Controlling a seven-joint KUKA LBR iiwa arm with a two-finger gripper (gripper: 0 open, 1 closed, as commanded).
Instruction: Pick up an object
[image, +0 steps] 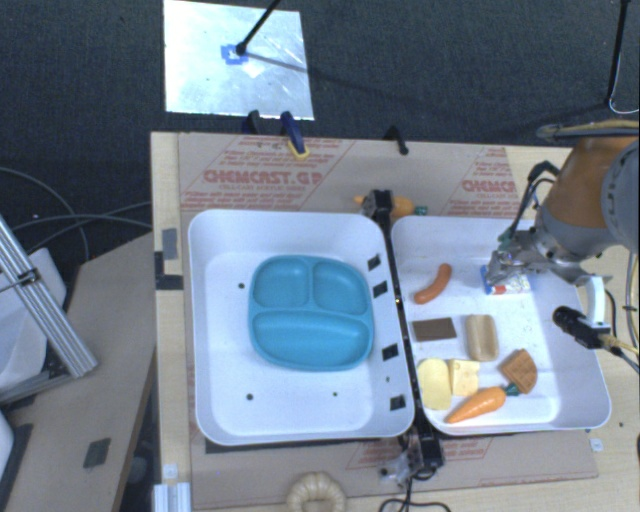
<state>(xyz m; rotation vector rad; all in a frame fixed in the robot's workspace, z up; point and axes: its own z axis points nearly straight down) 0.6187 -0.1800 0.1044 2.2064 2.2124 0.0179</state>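
The gripper (506, 272) hangs low over the upper part of the right bin (575, 405); whether it is open or closed cannot be told. Below it lie a sausage (433, 284), brown slab (434, 329), bread (481, 336), cheese (447, 380) and carrot (476, 404); a blue plate (308, 311) sits in the left bin (225, 400).

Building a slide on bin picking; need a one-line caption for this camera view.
KUKA arm's gripper low over the right bin of toy food; blue divided plate in the left bin.

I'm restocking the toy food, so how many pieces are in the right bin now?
6: sausage, brown slab, bread, cheese, carrot, waffle-like piece. The gripper may hide more.
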